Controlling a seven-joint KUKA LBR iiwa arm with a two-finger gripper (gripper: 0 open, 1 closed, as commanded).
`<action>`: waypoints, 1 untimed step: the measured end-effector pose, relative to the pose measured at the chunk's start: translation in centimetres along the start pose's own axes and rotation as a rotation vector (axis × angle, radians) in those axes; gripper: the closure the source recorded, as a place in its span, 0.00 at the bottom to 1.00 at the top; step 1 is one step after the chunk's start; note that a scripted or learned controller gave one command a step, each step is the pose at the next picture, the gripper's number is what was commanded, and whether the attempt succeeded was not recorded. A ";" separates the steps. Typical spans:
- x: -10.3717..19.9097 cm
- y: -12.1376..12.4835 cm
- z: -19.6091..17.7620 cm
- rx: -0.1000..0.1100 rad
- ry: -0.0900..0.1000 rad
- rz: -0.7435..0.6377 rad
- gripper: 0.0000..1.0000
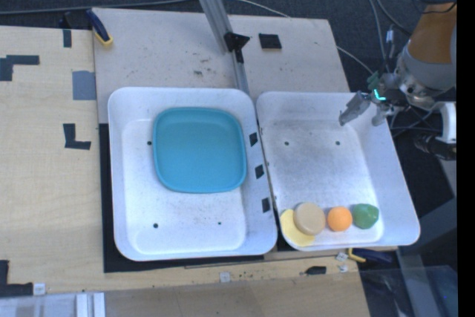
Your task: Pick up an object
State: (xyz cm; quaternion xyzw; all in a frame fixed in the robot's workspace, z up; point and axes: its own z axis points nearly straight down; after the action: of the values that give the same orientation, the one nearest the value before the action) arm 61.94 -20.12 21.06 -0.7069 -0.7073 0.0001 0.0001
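Approach stage, by the look of it; nothing lifted yet. Gripper [365, 109] over the far right corner of the right bin [326, 159], fingers parted with bare gap between, holding nothing. Arm [430, 48] reaching in past that bin's right rim.

Candidates for picking all bunched along the right bin's near wall, well apart from the gripper: a tan round piece [309, 218] lying on a yellow piece [291, 231], an orange ball [339, 219] just beside it, and a green object [364, 215] next along, toward the bin's near right corner. Left of the right bin, a second bin [126, 182] carrying a blue plate [199, 149].

Next move, as judged: travel across the right bin toward its near wall, then down over one item. Tight spacing and the wall close behind likely to hamper finger placement; orange ball apt to roll if nudged.
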 end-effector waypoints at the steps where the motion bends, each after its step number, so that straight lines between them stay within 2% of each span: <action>1: 0.0 0.0 0.0 0.000 0.000 0.000 0.00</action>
State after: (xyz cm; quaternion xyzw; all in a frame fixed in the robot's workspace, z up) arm 61.93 -20.12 21.05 -0.7069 -0.7073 0.0001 0.0002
